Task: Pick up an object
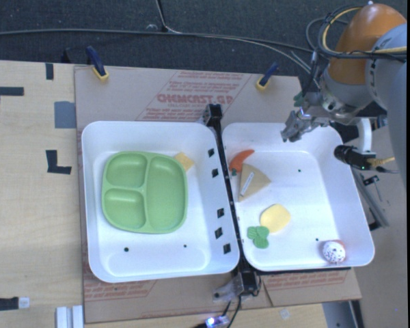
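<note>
White right bin [342,203] offers me open floor beneath the end effector [289,134]; its finger spread I cannot tell. Cardboard [191,94] reads "CHEMCAST".

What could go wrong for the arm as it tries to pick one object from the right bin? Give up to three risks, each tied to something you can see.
1. The orange piece and the tan wedge lie touching beside the divider, so a grasp may catch both or hit the wall.
2. The yellow piece sits close to the green piece; closing on one may nudge the other.
3. The speckled ball sits in the bin corner and could roll away from the end effector.
</note>
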